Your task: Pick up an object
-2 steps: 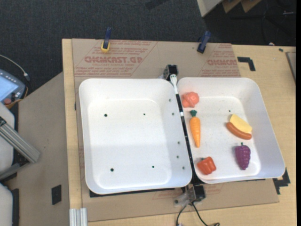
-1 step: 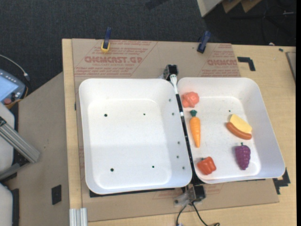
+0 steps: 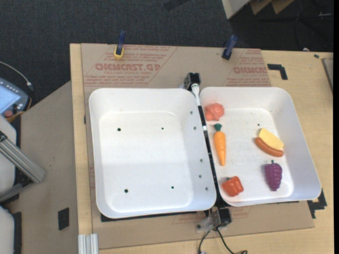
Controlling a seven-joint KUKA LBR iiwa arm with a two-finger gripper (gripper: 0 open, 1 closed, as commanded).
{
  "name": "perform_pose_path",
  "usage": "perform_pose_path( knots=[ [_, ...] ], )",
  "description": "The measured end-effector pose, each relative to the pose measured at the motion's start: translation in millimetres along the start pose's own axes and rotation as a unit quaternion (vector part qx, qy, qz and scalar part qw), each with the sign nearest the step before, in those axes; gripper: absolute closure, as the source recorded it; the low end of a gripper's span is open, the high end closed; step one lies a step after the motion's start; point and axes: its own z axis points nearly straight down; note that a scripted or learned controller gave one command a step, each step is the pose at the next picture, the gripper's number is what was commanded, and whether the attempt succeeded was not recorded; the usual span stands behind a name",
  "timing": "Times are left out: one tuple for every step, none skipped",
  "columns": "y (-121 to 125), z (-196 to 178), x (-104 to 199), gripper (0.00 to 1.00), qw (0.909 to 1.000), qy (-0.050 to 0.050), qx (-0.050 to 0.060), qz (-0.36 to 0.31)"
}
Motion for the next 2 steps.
perform_pose_path(
  knots=[
    [1.8, 64.1, 35.2, 1.00, 1.0000, 0.000, 0.002, 0.000],
    [2.2, 66.1, 89.2, 1.00, 1.0000, 0.000, -0.001, -0.001]
  ],
)
